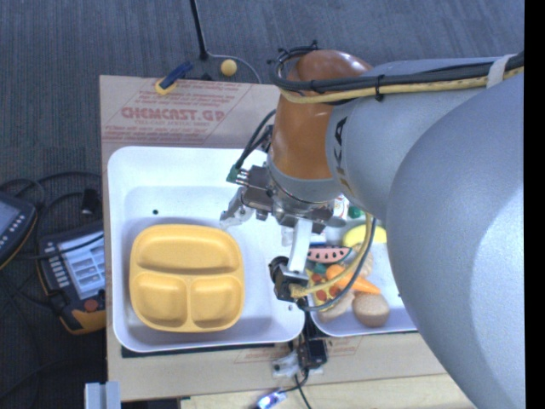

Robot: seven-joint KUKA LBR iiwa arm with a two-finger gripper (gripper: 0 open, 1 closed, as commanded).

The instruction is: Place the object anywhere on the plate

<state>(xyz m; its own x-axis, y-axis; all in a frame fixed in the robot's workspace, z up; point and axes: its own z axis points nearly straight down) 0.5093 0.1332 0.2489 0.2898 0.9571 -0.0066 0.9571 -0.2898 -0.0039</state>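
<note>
A yellow plate (186, 275) with three compartments lies in the left white bin (136, 181), towards its front left. My gripper (248, 209) hangs over the left bin's right part, just above and to the right of the plate's far right corner. The wrist and the big grey arm cover it from above, and I see nothing held in it. Toy food lies in the right bin (400, 324): a watermelon slice (328, 253), an orange carrot piece (366, 286), a brown round piece (371, 310) and a yellow piece (377, 233). The arm hides most of that bin.
A cardboard sheet (174, 113) lies under the bins at the back. A thin black pole (197, 24) rises behind it, with a yellow ball (227, 66) at its foot. A black hand-held controller (72, 267) and cables lie on the floor at the left.
</note>
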